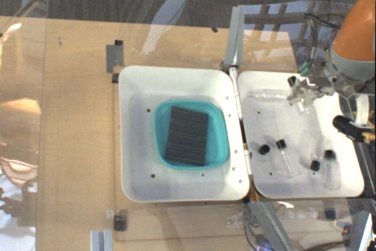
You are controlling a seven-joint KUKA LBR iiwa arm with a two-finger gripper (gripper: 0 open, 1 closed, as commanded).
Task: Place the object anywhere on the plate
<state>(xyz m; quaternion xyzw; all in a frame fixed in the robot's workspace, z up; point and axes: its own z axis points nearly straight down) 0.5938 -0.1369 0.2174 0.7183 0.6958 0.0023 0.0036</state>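
- Looking down the bench, you see two white bins side by side: the left bin and the right bin.
- Left bin holds a teal square plate. A dark grey ribbed block lies flat on it, roughly centred, long side running top to bottom.
- Right bin holds clear vials with black caps: one mid-bin, another near the right wall, plus a loose black cap to the left.
- Arm enters at your right; the gripper hangs over the right bin's upper part, well apart from the plate.
- Finger state: cannot tell; the metal tip is too small and cluttered.
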